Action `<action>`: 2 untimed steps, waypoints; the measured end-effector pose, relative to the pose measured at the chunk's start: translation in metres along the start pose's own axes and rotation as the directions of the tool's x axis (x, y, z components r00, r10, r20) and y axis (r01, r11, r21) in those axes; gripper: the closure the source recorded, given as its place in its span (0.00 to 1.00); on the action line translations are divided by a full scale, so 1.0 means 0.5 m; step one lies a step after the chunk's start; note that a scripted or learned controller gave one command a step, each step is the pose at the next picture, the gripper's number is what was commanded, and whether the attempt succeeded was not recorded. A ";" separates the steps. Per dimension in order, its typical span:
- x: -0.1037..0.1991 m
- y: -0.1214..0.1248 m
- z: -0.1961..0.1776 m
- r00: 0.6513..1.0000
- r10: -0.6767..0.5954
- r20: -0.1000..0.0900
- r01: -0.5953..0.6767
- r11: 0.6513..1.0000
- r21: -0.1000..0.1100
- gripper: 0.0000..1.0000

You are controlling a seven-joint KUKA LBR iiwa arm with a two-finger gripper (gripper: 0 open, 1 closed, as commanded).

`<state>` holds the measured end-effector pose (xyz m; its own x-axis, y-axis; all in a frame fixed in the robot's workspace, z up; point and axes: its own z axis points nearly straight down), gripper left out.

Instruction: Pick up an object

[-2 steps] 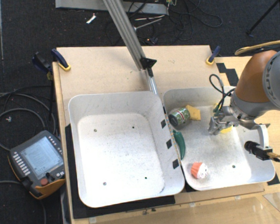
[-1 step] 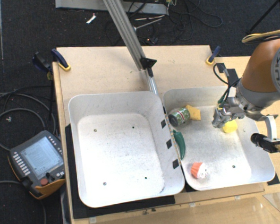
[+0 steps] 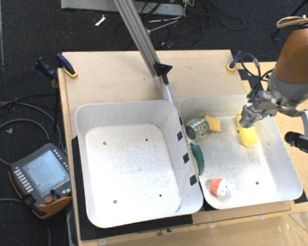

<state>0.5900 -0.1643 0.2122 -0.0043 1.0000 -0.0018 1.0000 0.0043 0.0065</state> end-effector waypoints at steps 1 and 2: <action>0.000 0.003 -0.083 1.000 0.000 0.000 0.000 1.000 0.000 1.00; 0.117 -0.014 -0.094 1.000 -0.004 -0.004 0.004 1.000 0.006 1.00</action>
<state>0.5823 -0.1058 0.2592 -0.0082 1.0000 0.0019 1.0000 0.0082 0.0008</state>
